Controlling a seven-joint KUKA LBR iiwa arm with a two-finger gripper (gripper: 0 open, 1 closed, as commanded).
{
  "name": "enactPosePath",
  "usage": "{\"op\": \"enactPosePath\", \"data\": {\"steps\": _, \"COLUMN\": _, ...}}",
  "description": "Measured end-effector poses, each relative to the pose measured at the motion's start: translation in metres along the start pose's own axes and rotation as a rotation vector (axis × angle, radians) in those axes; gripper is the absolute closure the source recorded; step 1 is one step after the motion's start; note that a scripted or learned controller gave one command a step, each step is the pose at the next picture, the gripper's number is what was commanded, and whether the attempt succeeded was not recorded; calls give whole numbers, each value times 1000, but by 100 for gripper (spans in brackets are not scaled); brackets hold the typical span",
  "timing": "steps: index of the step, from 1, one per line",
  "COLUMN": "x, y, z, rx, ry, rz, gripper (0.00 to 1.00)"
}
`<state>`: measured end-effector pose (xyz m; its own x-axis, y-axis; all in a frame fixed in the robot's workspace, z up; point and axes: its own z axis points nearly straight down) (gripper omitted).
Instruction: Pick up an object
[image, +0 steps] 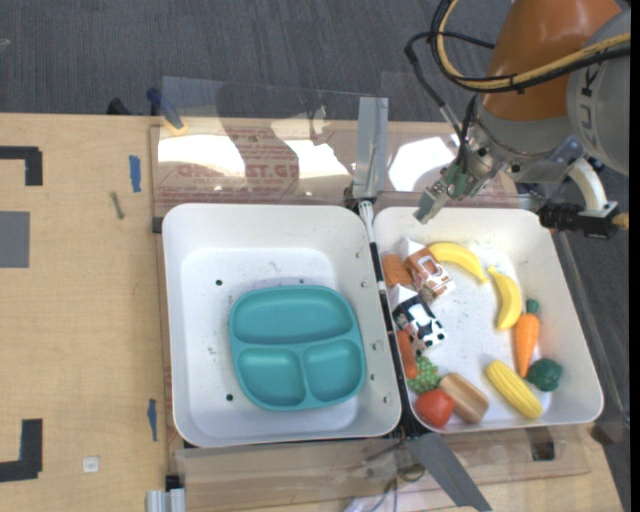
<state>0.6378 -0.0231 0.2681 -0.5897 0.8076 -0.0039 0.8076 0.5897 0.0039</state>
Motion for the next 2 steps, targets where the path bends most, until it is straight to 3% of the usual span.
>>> {"op": "enactPosePath", "data": {"steps": 2, "x": -2, "y": 3, "z": -22, "rx": -8, "ry": -13, "rz": -5, "gripper": 100}}
